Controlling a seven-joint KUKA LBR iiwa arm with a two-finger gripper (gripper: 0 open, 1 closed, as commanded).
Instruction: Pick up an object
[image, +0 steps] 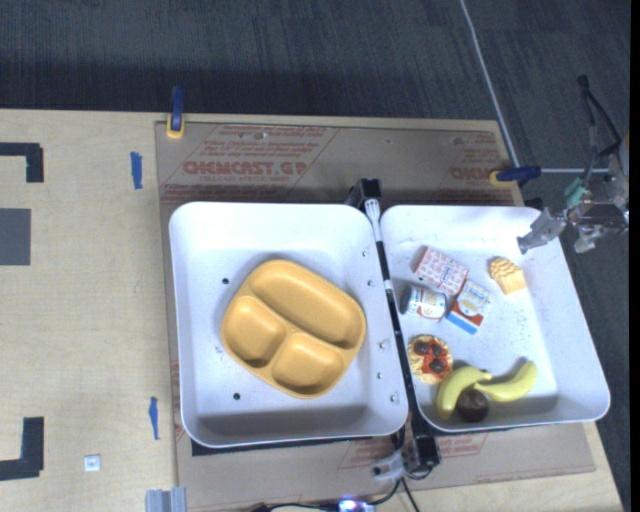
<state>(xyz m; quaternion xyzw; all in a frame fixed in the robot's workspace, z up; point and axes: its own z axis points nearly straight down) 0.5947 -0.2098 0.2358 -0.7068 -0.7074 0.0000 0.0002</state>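
We saw the gripper at the right bin's far right edge, grip state unclear. The waffle piece lay nearest; we judged a centred vertical descent best.

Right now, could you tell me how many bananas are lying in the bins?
2. Both lie at the near edge of the right bin: one banana curving around a dark round fruit, and a second banana just right of it. Their ends overlap, so nothing more seems hidden.
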